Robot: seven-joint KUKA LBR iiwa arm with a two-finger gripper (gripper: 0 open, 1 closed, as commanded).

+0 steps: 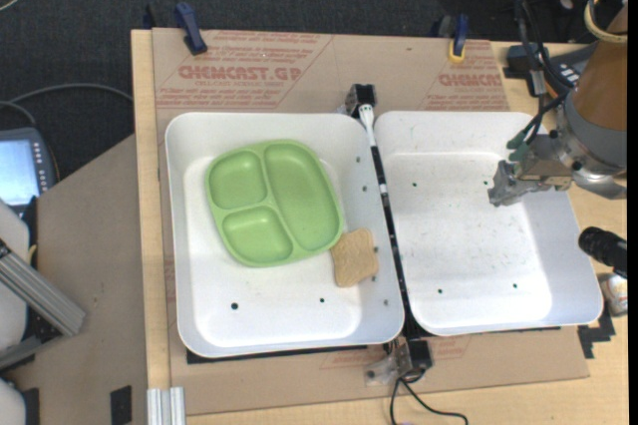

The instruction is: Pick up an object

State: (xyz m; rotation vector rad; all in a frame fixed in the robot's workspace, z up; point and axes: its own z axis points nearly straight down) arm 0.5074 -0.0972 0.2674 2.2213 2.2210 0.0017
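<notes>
A green divided plate (274, 203) lies in the left bin (189, 243). A tan, flat sponge-like piece (354, 257) rests at the plate's lower right corner, touching its rim. My gripper (506, 188) hangs over the right bin (478, 303), near its upper right part, far from both objects. Nothing shows between its fingers.
The two white bins sit side by side on a cardboard sheet (249, 64) held by clamps (189, 26). A black cable runs along the divide between the bins (382, 204). The arm (603, 104) enters from the right edge.
</notes>
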